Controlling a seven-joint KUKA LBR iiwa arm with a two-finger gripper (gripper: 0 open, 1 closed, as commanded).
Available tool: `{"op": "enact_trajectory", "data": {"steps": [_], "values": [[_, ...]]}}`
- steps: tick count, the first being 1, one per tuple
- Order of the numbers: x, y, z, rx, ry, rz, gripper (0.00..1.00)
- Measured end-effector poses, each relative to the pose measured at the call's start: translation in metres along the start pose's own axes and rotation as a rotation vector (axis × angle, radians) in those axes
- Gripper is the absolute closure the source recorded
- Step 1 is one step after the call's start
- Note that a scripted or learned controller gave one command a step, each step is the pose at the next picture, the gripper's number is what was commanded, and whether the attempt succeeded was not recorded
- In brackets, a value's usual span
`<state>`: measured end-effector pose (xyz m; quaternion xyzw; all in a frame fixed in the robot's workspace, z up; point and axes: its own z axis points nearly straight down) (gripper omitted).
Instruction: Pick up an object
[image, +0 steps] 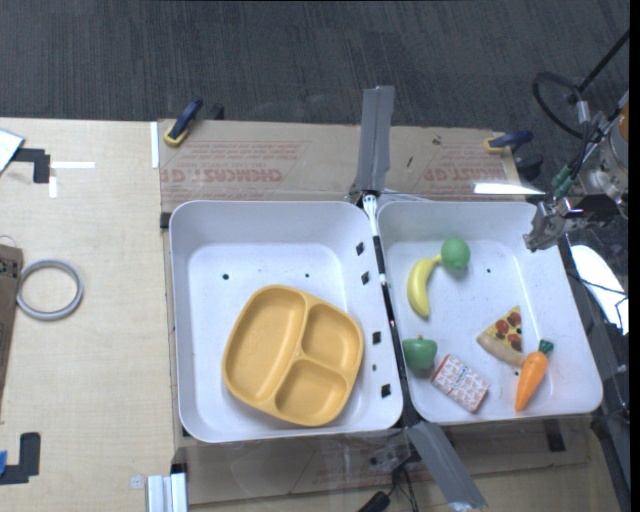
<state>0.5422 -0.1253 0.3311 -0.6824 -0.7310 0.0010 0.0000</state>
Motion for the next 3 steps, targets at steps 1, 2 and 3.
{"op": "enact_trajectory", "data": {"steps": [1,2,3], "values": [[0.06,0.081,-0.052,-0.002,-0.001,-0.327,1.0],[0.031,0.077,-0.026,0.0,-0.001,-0.336,1.0],[0.097,0.052,-0.019,0.0,0.0,-0.492,1.0]]}}
